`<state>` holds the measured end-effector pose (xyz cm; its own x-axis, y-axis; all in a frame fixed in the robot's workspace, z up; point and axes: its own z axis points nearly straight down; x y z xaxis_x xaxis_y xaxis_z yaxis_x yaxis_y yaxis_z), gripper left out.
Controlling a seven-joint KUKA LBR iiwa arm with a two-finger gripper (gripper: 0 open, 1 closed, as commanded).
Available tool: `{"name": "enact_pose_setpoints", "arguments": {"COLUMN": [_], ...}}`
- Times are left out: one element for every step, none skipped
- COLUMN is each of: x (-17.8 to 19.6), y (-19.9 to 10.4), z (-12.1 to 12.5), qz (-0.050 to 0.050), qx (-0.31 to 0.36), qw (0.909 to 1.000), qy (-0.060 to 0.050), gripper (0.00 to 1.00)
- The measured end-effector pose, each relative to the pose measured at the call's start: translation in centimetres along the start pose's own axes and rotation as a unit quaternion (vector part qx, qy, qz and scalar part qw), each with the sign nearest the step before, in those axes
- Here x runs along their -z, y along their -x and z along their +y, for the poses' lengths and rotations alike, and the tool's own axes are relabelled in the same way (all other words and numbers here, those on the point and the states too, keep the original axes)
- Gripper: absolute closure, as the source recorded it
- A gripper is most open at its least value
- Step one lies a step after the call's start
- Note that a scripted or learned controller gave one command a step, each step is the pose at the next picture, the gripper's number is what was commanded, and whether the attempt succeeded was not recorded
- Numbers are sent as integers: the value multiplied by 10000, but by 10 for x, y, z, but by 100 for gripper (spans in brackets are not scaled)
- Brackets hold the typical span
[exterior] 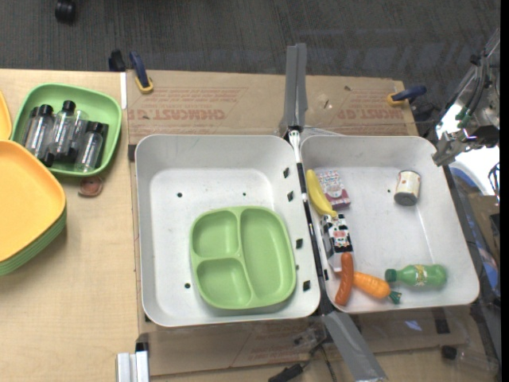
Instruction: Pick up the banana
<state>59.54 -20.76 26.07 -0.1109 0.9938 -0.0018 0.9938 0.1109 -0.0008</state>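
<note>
Banana (319, 192) lies along right bin's (461, 237) left wall, touching a pink packet (334, 187), so approach is tight. Gripper (453, 143) hangs over bin's far-right corner, well apart; grip state: can't tell.

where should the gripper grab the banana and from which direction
Probably across its middle, coming straight down. The banana lies flat in the right bin, its length running along the bin's left wall, with a small pink packet close on its other side. Fingers closing across the narrow width look likeliest to fit, though the wall side seems tight. The gripper is over the bin's far right edge.
</note>
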Motion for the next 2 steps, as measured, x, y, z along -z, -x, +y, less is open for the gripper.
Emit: {"name": "enact_pose_setpoints", "arguments": {"x": [-129, -120], "y": [9, 10], "z": [-48, -49], "qz": [11, 11], "qx": [-840, -852], "qw": [9965, 9964], "qy": [-9, -11], "gripper": [100, 100]}}
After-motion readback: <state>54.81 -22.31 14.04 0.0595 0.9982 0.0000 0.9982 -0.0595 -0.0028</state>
